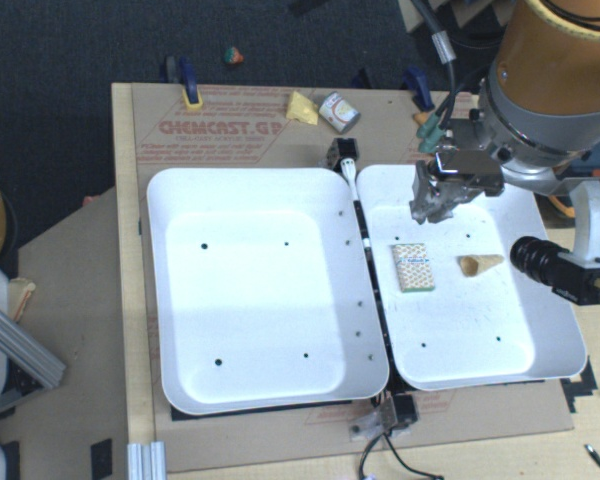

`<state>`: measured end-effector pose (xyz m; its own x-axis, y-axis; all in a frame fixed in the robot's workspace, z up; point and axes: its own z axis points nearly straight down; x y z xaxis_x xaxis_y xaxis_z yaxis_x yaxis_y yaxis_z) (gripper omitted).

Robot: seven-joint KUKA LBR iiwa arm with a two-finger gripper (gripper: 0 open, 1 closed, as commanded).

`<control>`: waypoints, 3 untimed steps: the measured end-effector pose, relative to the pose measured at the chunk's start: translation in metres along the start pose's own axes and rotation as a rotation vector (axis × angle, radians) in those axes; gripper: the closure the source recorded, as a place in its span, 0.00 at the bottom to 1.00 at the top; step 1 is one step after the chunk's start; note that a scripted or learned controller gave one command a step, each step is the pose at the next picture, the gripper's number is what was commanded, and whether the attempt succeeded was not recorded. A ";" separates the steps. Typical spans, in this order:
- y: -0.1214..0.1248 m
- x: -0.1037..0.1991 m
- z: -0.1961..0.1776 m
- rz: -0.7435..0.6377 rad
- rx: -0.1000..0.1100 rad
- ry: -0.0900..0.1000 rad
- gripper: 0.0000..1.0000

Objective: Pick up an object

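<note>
The gripper hangs over the far part of the right bin. Whether it is spread or pressed together, I cannot tell. Nothing appears lifted yet: a small patterned packet and a tan wedge-shaped piece lie on the bin floor, just nearer than the gripper. Descent, grasp and lift appear to remain.
</note>
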<state>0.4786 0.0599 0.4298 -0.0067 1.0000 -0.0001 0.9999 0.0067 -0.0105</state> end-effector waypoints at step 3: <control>0.000 0.166 -0.009 -0.001 0.000 -0.003 1.00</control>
<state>0.4775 0.2263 0.4385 -0.0080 1.0000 -0.0028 0.9999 0.0080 -0.0106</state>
